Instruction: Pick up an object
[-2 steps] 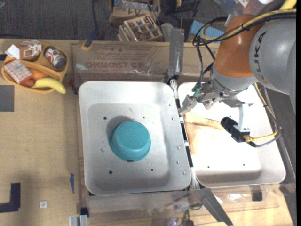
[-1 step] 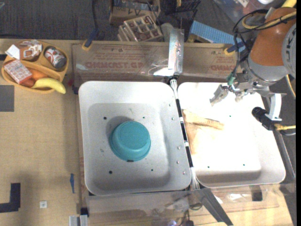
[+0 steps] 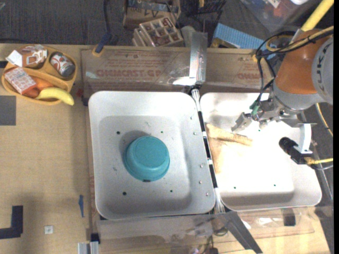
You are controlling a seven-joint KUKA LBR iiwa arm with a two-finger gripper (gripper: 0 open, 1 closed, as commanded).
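Bench [image 3: 42,157] wooden, two white bins [image 3: 106,115]; tool [image 3: 244,121] spread, pinching nothing.

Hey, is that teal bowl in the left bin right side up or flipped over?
Flipped over: the teal bowl shows its flat base on top and no hollow inside.
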